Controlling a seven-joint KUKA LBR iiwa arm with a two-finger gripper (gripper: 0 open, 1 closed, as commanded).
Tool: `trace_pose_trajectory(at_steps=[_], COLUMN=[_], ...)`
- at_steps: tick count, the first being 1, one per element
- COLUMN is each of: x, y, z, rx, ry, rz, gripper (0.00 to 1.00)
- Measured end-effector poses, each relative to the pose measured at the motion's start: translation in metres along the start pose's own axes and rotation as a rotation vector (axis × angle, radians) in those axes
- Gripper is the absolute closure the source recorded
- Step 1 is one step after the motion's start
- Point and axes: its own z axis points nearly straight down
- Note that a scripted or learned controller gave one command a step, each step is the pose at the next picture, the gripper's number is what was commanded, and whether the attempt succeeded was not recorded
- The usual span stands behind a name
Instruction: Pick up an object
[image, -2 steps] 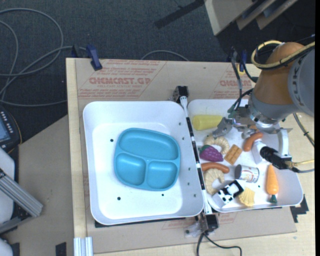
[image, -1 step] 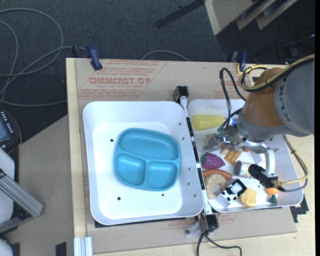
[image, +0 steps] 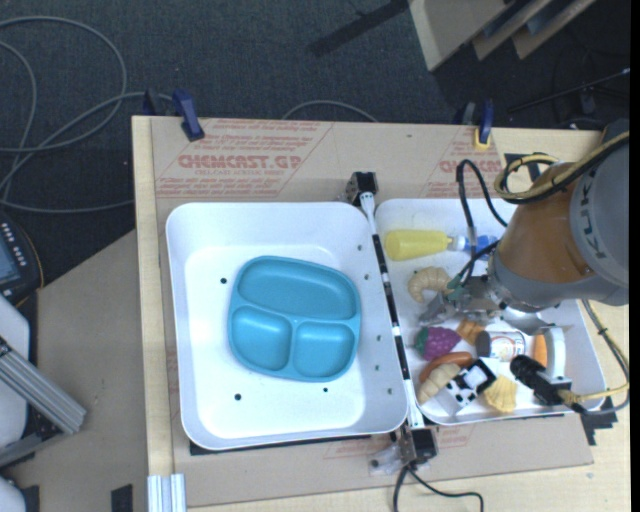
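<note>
Currently the purple object (image: 437, 341) lies just beside and below the end effector (image: 462, 297), whose opening cannot be told, with the arm (image: 560, 245) reaching in from the right over the right bin (image: 592, 360).

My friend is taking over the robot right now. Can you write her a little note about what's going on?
Hand: down in the right bin, among the toys; whether it is open or shut can't be told, and nothing shows as held.
Things: yellow bottle at the bin's far end, purple toy and black-and-white block nearer the front. Blue divided plate lies in the left bin.
Done: arm has reached in.
Left: grab one object and lift it.
</note>
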Motion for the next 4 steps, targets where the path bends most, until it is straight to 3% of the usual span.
trace_pose_trajectory(at_steps=[1,2,3,4], x=[-0.067,-0.062,-0.064,-0.064], y=[0.050,0.137,0.132,0.133], z=[0.002,-0.003,-0.009,-0.010], rx=[0.003,0.035,0.046,0.041], ry=[-0.001,0.005,0.002,0.002], rz=[0.002,0.002,0.003,0.003], gripper=[0.00,0.00,1.00,0.00])
